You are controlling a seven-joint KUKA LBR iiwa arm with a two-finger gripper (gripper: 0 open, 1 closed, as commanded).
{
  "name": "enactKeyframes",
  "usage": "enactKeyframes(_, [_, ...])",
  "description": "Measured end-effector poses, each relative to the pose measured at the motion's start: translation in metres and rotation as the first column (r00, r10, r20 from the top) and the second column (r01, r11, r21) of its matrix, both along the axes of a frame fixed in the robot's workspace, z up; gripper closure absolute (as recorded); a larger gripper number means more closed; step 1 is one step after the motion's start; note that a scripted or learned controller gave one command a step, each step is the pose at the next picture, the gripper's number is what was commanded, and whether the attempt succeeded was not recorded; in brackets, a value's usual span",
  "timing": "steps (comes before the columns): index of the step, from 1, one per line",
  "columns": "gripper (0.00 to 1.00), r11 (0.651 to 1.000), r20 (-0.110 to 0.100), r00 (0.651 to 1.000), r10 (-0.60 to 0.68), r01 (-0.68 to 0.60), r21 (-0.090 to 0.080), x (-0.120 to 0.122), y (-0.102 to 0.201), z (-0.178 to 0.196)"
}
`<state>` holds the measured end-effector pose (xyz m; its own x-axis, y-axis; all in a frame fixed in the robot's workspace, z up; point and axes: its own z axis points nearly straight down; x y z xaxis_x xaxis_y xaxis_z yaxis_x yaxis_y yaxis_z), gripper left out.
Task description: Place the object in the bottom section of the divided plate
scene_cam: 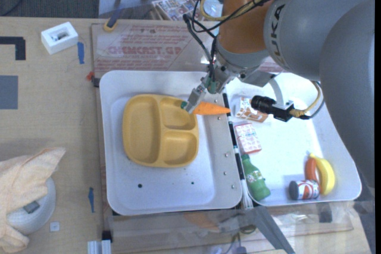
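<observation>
Carrot (209, 108) at plate (159, 129) rim, under arm (256, 21)

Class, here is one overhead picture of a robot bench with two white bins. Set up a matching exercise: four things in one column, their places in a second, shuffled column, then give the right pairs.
Things:
1. divided plate
2. carrot
3. green bottle
4. banana

Places:
A. right bin, near its far right edge, beside a small can
B. left bin, lying flat
C. at the gripper's tip, by the plate's right rim
D. right bin, along the wall next to the left bin

Pairs: 1-B, 2-C, 3-D, 4-A
</observation>
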<state>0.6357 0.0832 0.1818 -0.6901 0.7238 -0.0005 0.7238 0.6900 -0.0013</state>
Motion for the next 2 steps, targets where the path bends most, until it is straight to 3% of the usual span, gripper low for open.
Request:
enactKeyframes(1, [0.00,1.000,0.000,1.000,-0.010,0.010,0.000,0.024,0.072,0.087])
enactKeyframes(2, [0.00,0.850,0.001,0.850,-0.526,0.526,-0.002,0.008,0.109,0.171])
